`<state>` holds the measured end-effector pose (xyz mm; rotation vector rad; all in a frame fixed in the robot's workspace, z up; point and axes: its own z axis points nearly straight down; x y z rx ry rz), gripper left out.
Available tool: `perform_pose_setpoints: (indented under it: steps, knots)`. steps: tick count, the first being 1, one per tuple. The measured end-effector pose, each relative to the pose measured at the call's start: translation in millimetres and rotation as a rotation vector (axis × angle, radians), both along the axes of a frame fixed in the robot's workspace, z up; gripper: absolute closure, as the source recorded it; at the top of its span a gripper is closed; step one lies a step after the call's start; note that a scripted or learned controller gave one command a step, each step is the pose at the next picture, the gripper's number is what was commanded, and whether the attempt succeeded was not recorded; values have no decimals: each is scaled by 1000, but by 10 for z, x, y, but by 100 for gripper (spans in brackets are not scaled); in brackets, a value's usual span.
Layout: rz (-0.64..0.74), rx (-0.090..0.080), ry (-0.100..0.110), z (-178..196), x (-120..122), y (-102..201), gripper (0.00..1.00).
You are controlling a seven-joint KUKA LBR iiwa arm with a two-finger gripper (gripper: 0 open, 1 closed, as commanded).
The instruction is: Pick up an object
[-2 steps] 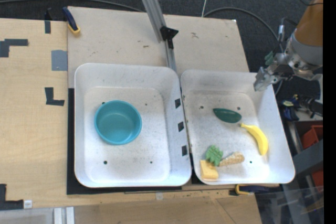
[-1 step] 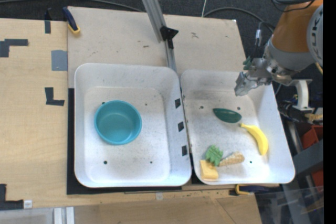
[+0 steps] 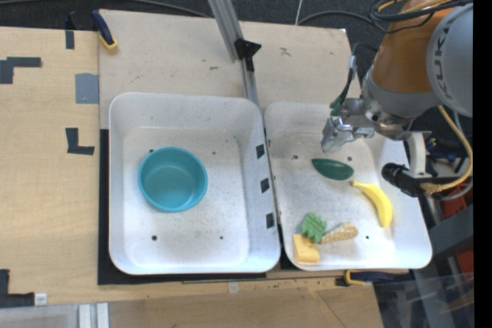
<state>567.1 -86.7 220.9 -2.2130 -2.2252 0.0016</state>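
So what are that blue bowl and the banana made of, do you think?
The blue bowl looks like moulded plastic: one even teal colour with a smooth, dull surface. The banana is probably a plastic toy too, judging by its uniform bright yellow with no spots or bruises, though real fruit can't be ruled out from this view.

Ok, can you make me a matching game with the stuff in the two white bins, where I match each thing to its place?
Things:
1. teal bowl
2. banana
3. dark green oval piece
4. yellow block

Places:
A. just below the end effector, right bin
B. front left corner of the right bin
C. alone in the left bin
D. near the right bin's right side

Pairs: 1-C, 2-D, 3-A, 4-B
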Motion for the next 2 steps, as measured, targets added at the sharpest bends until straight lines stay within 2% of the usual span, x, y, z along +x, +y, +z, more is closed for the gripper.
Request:
perform_pose_setpoints:
  steps: [2]
  knots:
    - [2, 0, 1, -159, -269, 1106, 100]
